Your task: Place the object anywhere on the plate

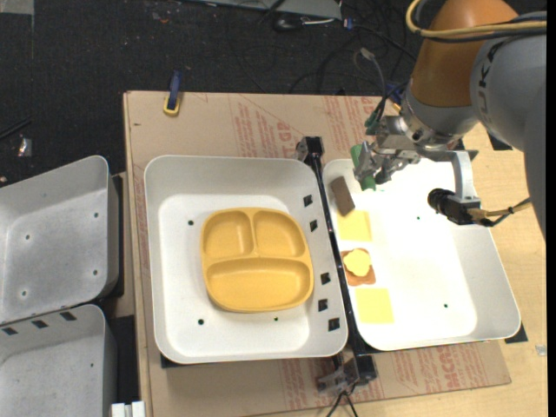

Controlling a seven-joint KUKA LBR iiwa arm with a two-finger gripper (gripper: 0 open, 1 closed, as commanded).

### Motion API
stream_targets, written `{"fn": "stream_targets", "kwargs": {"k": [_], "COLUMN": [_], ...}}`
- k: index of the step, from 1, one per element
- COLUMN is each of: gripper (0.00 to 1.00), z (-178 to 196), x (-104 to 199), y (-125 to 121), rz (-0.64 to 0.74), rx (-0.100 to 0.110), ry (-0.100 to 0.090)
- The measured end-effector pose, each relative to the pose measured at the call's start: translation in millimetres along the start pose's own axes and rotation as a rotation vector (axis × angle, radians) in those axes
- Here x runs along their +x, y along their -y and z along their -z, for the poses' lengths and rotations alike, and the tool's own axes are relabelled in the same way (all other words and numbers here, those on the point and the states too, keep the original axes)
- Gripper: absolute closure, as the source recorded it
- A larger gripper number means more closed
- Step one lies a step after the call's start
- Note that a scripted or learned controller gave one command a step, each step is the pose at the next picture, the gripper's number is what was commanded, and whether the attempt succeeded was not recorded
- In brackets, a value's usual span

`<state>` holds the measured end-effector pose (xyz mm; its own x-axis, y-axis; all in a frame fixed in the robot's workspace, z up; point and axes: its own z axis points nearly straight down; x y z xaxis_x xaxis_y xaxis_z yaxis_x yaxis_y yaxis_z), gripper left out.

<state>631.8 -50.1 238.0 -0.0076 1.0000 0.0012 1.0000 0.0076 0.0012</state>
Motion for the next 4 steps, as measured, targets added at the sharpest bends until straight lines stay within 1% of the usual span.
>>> {"fn": "stream_targets", "kwargs": {"k": [1,2,3,4], "gripper": [1.0,1.0,1.0,0.0], "z": [-6.7,2.5,-7.6,-7.1], "x": [47.7,98.0,149.8,146.6], "y": [3.1,-0.9,-5.0,-4.9], "rz": [0.0,0.0,0.0,-0.005], "rx": [0.002,0.0,0.0,0.001], "ry": [0.0,-0.001,0.001,0.001]}}
